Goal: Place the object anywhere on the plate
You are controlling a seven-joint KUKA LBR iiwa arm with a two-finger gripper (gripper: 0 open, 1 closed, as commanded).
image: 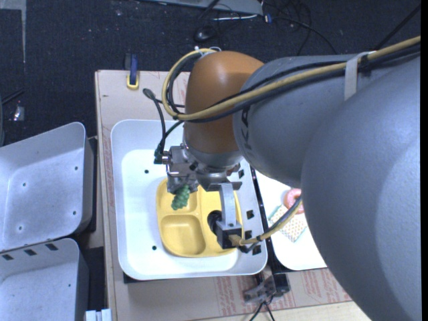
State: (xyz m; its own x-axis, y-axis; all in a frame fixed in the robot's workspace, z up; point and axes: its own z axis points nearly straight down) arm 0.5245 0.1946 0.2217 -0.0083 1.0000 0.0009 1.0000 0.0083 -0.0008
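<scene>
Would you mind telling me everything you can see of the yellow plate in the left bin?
The yellow plate looks like matte plastic, with rounded corners and raised ridges dividing it into compartments. It lies flat on the floor of the white bin, toward its right side. The near compartment looks bare; a small green object hangs just over the far-left one, beneath the gripper, and whether it touches the plate cannot be told. The arm and a black fitting cover the plate's far and right parts.
</scene>
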